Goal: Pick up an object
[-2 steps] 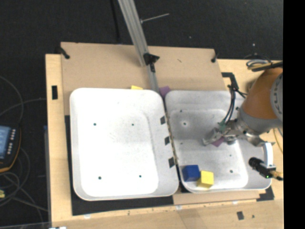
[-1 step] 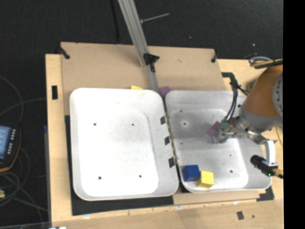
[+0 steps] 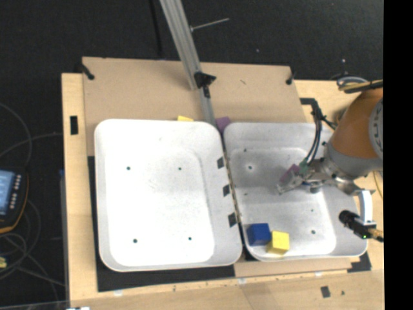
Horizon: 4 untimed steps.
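Note:
A blue cube (image 3: pixel 259 232) and a yellow cube (image 3: pixel 280 241) lie side by side, touching, at the front edge of the right bin (image 3: pixel 258 141). My gripper (image 3: pixel 288 181) hangs over the middle of the right bin, pointing left, behind and to the right of the two cubes and apart from them. A small purplish patch (image 3: pixel 295 170) shows at the gripper's tip; I cannot tell whether it is an object or part of the gripper. The grey arm with its orange band (image 3: pixel 353 134) comes in from the right.
The left bin (image 3: pixel 155 186) stands next to the right one. Behind the bins, on the brown board, a small yellow piece (image 3: pixel 185 118) and a purple piece (image 3: pixel 222 123) lie against the rims. A slanted metal rail (image 3: pixel 184 37) rises at the back.

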Motion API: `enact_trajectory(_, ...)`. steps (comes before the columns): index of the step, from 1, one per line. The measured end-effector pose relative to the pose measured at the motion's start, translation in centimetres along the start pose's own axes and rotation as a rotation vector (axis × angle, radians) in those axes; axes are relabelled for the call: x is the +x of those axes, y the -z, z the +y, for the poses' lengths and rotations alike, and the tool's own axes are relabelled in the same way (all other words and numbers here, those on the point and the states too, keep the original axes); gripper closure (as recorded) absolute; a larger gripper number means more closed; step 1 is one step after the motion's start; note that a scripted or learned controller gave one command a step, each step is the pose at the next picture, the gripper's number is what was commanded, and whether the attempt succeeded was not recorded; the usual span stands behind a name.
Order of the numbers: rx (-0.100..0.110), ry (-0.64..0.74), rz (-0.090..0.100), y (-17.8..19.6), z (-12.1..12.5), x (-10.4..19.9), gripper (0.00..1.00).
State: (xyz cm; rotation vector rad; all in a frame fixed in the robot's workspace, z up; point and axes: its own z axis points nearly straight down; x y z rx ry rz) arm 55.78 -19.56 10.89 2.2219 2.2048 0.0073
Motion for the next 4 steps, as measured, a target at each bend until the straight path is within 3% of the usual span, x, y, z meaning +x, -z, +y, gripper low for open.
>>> enact_trajectory(1,0.007,0.012,0.003,-1.2,4.2,0.9,0.0)
enact_trajectory(2,0.006,0.015,0.0,0.0,4.2,0.7,1.0)
enact_trajectory(3,-0.001,0.016,0.004,-0.8,6.2,11.2,1.0)
enact_trajectory(4,-0.004,0.008,0.009,4.3,6.4,15.3,1.0)
